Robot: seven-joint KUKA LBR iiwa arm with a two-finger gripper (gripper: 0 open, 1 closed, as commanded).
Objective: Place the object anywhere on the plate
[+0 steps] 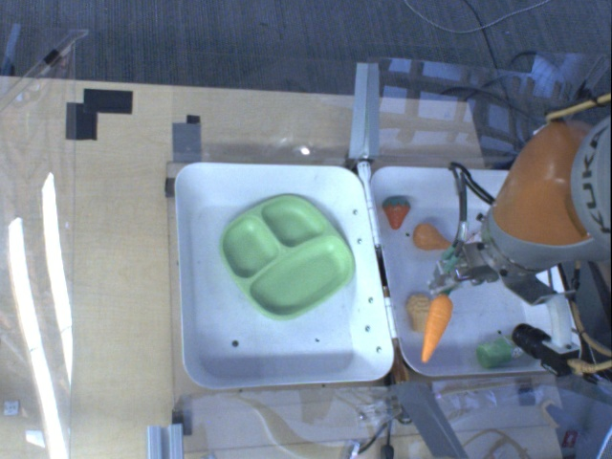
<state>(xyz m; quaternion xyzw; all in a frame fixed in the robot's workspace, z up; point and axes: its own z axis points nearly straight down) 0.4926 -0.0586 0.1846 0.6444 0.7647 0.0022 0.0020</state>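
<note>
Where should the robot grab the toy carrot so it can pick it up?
Probably the carrot's thick upper end, coming straight down from above. It lies flat in the right bin, tip towards the bin's near wall. Closing the fingers across its width suits its long shape. A tan toy touches its left side, so room there looks tight.

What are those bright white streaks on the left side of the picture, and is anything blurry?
Camera view: the streaks are glare on a clear panel at the left; a small light spot glints above the left bin; the green plate and carrot look sharp, while the claw is small and somewhat soft.
</note>
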